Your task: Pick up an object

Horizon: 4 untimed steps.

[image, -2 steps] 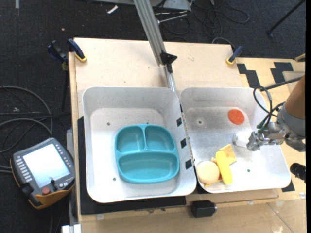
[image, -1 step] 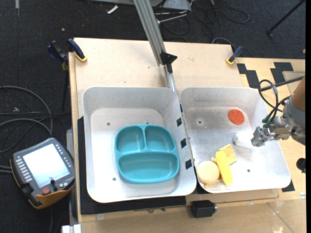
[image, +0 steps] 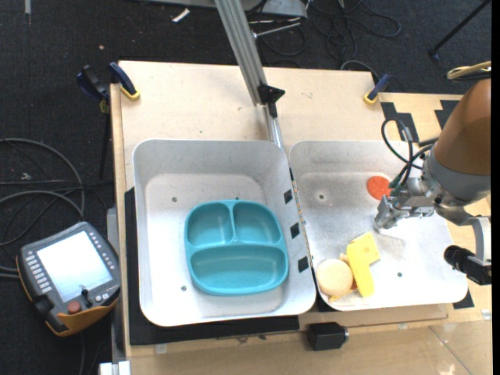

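1. Landmark: right bin (image: 437, 283). Inside it lie an orange disc (image: 378, 185) near the far wall, a yellow block (image: 362, 262) near the front, and a cream ball (image: 334, 277) touching the block at the front-left corner.
2. Gripper (image: 385, 219) hangs low in the right bin, between disc and block, touching neither as far as visible.
3. Fingers: opening cannot be told; nothing seen between them.
4. Progress, judged: approach only; grasp and lift both remain.
5. Left of the right bin: teal divided tray (image: 234, 246).
6. Writing: none legible.
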Available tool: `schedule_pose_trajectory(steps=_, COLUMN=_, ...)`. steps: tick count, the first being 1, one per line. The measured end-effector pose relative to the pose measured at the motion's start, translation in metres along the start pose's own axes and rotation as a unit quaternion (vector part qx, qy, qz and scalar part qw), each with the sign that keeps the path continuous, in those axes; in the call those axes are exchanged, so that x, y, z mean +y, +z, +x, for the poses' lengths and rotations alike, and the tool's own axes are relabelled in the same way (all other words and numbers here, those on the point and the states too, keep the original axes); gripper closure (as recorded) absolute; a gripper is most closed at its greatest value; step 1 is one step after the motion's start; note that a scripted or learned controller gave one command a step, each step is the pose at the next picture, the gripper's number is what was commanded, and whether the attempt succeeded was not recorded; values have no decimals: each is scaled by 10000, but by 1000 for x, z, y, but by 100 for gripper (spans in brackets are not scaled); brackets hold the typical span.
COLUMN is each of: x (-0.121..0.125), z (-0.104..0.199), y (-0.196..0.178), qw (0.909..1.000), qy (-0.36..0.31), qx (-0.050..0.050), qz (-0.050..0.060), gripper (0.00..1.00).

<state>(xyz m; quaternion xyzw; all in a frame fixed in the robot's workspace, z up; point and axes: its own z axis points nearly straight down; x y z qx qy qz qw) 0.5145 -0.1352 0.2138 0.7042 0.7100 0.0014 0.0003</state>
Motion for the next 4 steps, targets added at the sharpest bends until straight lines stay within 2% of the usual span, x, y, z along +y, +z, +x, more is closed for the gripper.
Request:
schedule_pose_trajectory(steps=2, x=12, z=118, y=-23, qw=10000, qy=-2, qx=3, qz=4, gripper=100)
schedule_pose_trajectory(steps=3, x=21, z=172, y=-26, qw=10000, qy=-2, qx=1, qz=8, gripper=100)
schedule_pose_trajectory(steps=4, x=14, z=219, y=-13, qw=10000, qy=4, qx=-2, qz=28, gripper=100)
